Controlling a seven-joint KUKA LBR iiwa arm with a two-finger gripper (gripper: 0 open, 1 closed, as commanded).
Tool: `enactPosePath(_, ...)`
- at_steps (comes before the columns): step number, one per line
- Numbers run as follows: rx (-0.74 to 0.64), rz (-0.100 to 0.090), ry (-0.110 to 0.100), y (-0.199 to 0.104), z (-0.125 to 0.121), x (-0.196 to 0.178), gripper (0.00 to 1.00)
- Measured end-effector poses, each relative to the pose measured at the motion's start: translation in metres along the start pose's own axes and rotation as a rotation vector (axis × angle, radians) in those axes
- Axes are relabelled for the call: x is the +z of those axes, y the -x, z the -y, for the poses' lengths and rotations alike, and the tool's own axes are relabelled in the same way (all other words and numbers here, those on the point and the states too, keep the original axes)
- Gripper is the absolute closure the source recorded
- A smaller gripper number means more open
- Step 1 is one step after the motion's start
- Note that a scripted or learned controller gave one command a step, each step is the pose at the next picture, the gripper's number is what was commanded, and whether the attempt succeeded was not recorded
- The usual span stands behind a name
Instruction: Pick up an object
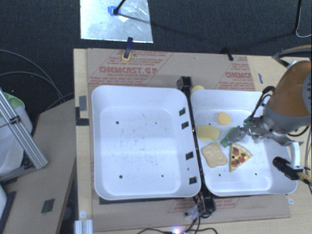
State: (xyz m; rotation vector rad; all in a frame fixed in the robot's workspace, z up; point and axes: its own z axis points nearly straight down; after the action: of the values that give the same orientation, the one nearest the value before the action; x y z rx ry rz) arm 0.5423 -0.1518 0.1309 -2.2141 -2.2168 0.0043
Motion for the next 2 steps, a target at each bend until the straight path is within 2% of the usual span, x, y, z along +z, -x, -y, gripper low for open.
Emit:
enactPosePath(1, 0.001, 0.01, 0.025, -0.042, 0.053, 0.044, 0.0)
enactPosePath(2, 0.003, 0.016, 0.034, -0.037, 0.049, 0.029, 1.0)
